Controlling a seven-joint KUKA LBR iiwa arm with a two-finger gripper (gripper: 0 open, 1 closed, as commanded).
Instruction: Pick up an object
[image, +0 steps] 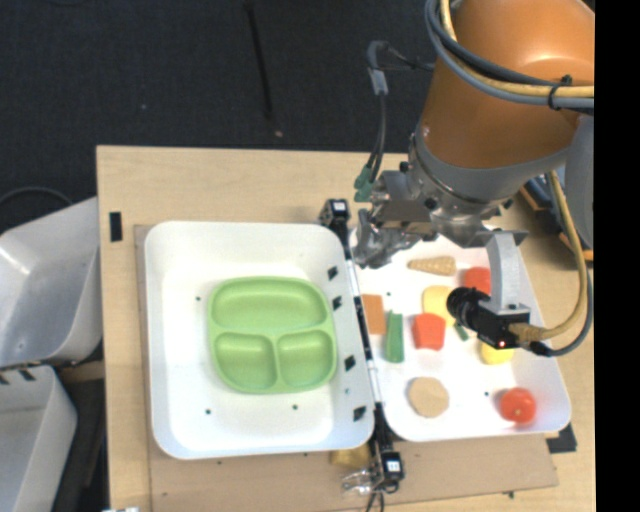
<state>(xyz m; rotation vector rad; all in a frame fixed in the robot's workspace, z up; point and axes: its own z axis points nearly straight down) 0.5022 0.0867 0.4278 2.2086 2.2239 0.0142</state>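
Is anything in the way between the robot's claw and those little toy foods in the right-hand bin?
Nothing visible blocks it. The gripper sits at the right bin's top left corner, above the orange block and green piece. Only bare white floor lies between them. The green tray is apart, in the other bin.

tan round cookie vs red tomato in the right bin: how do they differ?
The tan cookie is pale brown and looks flat; the red tomato is bright red and looks rounder, glossier. The cookie lies nearer the divider between the bins, the tomato nearer the right bin's outer corner. Both are round and lie along the near edge.
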